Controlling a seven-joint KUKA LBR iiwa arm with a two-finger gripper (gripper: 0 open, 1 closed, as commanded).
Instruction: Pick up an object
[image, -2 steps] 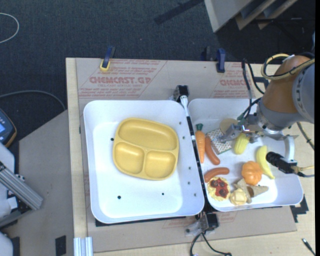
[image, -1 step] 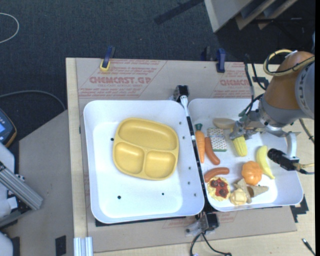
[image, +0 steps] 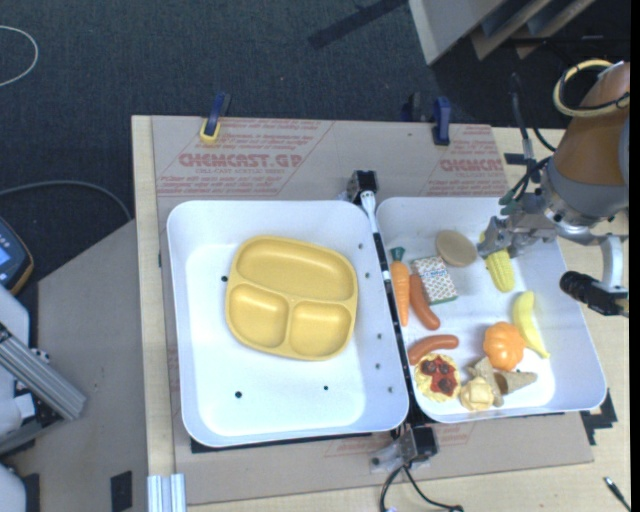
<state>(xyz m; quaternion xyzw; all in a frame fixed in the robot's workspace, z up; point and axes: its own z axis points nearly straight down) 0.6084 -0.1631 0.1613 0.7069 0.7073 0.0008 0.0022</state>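
The arm reaches in from the right, and its gripper (image: 503, 238) hangs over the far part of the right bin (image: 585, 330), right above a small yellow corn cob (image: 499, 270). I cannot tell how the tool is set, because the grey wrist hides it, and I cannot see the corn between its tips, so I would not say it holds anything yet. The corn looks like the thing it is going for. It lies flat near the back of that bin, just beside a round tan cookie (image: 455, 248) and near a little speckled box (image: 435, 280). The corn looks like a plastic toy, so it is likely light and hard, and it should not break. Its skin may be smooth and round, so it could roll or slip out. The best place to grab it is across the middle, on the two long sides. The same bin also has a carrot (image: 400, 290), two sausages (image: 424, 305), an orange (image: 503, 345), a banana (image: 530, 322), and a small pizza piece (image: 438, 375). The left bin (image: 200, 330) holds a yellow tray (image: 292, 297) with three parts.
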